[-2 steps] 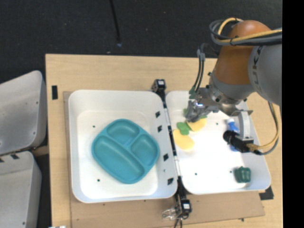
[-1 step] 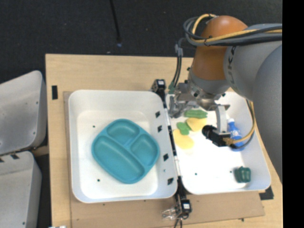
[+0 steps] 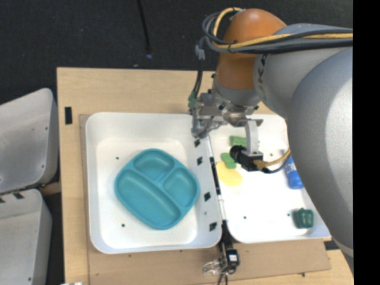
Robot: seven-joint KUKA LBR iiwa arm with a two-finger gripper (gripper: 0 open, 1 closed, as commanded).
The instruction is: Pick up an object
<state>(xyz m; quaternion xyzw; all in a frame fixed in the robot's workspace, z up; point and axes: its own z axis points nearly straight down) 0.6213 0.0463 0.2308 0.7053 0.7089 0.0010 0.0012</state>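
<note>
You are looking down on a wooden bench (image 3: 71, 159) with two shallow white bins side by side; the left bin (image 3: 101, 218) holds a teal divided plate (image 3: 155, 187), lying flat near its middle, with three compartments facing up; the right bin (image 3: 261, 227) holds several small things; a yellow piece (image 3: 230, 176) lies near the bin's left wall, with a small green piece (image 3: 228, 158) touching its upper edge; a lighter green piece (image 3: 238, 141) sits a little farther back; a blue thing (image 3: 294, 177) lies toward the right side, partly under the arm; a dark green piece (image 3: 303, 218) rests near the bin's front right corner, well apart from the rest; the grey arm (image 3: 314, 100) comes in from the right, its orange band (image 3: 246, 40) high above the back of the bins, and cables loop over it; the gripper (image 3: 205, 126) hangs over the back of the divider between the two bins, near the rear wall; you cannot tell from here whether it is open or closed, and nothing shows in its grasp; a black fitting (image 3: 246, 157) with a cable hangs beside the green pieces.
</note>
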